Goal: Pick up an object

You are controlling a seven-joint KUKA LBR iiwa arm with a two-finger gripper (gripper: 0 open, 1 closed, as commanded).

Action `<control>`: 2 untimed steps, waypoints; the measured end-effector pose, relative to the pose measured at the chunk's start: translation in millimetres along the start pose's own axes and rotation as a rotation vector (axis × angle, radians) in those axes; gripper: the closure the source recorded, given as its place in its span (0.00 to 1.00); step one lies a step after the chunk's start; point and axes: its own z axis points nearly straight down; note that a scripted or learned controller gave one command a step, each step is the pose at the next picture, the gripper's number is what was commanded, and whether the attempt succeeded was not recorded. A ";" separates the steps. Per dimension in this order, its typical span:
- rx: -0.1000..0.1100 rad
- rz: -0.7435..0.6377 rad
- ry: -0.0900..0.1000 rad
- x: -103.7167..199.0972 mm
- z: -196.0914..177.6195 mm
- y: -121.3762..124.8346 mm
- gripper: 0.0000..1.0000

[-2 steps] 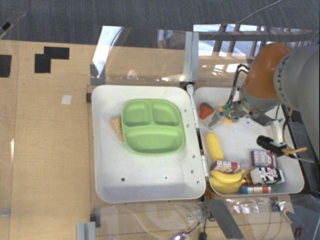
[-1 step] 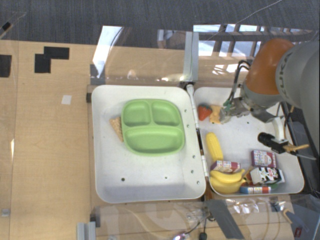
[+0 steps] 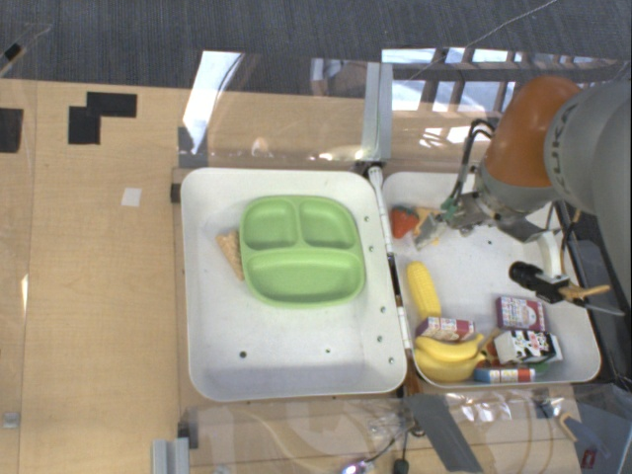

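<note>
Print on the two small cartons (image 3: pixel 520 313) is too small to read. Claw (image 3: pixel 441 217) sits low in the right bin (image 3: pixel 583 363); open or closed, I cannot tell. Just left of it lies one red object (image 3: pixel 404 222). Below it: one corn cob (image 3: pixel 424 289), one banana (image 3: pixel 446 355), one marker (image 3: pixel 512 374). Far left, the left bin (image 3: pixel 207 363) holds one green divided plate (image 3: pixel 300 250).

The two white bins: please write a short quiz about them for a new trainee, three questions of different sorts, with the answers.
1. True or false: the green tray lies in the left bin.
2. Which lies nearest the banana? A) corn cob B) red object C) cracker
3. Fill in: the gripper is over the ___ bin.

Key: 1 true; 2 A; 3 right.
</note>
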 end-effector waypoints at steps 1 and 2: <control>0.013 0.266 -0.003 -5.8 14.9 18.6 0.00; 0.013 0.056 -0.002 -4.1 15.1 31.3 0.00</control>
